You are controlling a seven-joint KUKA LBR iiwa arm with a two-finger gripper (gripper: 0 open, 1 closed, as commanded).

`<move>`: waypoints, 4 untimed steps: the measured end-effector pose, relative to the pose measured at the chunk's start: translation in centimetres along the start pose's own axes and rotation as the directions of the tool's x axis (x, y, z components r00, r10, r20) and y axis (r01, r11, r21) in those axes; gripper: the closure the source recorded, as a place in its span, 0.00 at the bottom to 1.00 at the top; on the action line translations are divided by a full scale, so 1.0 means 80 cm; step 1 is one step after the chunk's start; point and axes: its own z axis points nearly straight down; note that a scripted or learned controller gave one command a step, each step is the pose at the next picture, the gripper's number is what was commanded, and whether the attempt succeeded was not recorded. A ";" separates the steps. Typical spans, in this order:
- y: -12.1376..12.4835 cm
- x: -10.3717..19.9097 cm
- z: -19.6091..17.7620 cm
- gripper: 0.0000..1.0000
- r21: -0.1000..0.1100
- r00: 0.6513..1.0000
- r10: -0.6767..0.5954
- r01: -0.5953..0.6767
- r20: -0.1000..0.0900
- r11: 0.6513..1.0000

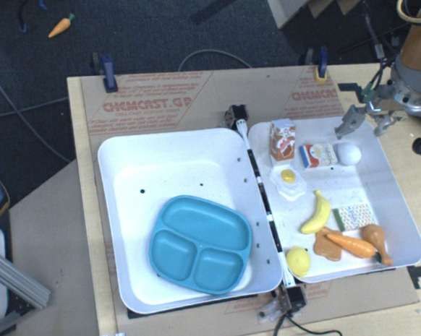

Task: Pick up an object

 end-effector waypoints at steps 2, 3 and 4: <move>-0.154 0.098 0.131 0.00 0.009 1.000 0.000 0.000 -0.005 1.000; -0.149 0.095 0.116 1.00 -0.002 1.000 0.002 -0.002 0.000 1.000; -0.100 0.199 -0.004 1.00 -0.014 1.000 -0.011 0.011 -0.002 1.000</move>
